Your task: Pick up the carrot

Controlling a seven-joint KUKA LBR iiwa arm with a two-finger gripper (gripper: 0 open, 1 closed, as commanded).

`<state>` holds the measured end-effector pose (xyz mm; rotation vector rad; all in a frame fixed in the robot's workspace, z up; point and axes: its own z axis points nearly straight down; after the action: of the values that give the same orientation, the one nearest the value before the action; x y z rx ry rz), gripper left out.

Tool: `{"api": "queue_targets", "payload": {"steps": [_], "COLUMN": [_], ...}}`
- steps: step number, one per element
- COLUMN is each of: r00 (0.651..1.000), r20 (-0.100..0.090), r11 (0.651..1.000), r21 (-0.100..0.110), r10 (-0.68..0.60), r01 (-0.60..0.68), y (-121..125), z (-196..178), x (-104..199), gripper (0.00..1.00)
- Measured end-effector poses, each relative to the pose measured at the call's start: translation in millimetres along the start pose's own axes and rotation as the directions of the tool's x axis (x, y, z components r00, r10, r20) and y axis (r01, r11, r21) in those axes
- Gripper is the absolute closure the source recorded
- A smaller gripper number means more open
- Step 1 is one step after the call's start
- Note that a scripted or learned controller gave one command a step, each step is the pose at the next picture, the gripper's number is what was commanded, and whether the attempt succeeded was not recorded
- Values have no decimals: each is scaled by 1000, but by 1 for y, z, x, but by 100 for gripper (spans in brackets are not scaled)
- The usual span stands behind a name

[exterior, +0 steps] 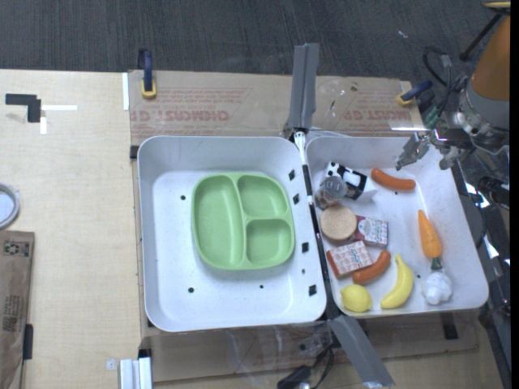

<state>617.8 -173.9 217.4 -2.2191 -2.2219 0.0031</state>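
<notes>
The carrot (429, 233) is orange with a small green stem end and lies lengthwise near the right wall of the right bin (462, 217). My gripper (424, 157) hovers over that bin's far right corner, above and behind the carrot and well apart from it. Its fingers are spread open with nothing between them. One fingertip (405, 160) hangs just above the right end of a red sausage (393, 180).
The right bin also holds a second sausage (371, 267), a banana (397, 284), a lemon (356, 298), a white garlic bulb (436, 287), a bun (339, 224), small cartons (350, 258) and a can (331, 189). A green divided plate (243, 220) lies in the left bin (162, 241).
</notes>
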Motion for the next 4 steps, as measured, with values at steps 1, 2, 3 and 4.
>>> {"api": "queue_targets", "payload": {"steps": [1,2,3,4], "r00": [1000,998,999,998], "r20": [-1,-13,-12,-5], "r11": [1000,998,999,998], "r21": [-3,-10,-2,-2], "r10": [-27,61,49,55], "r01": [27,-61,-49,-55], "y": [-42,-42,-96,-97], "z": [116,122,125,117], "x": [-34,-37,-37,-41], "gripper": [0,0,0,100]}}
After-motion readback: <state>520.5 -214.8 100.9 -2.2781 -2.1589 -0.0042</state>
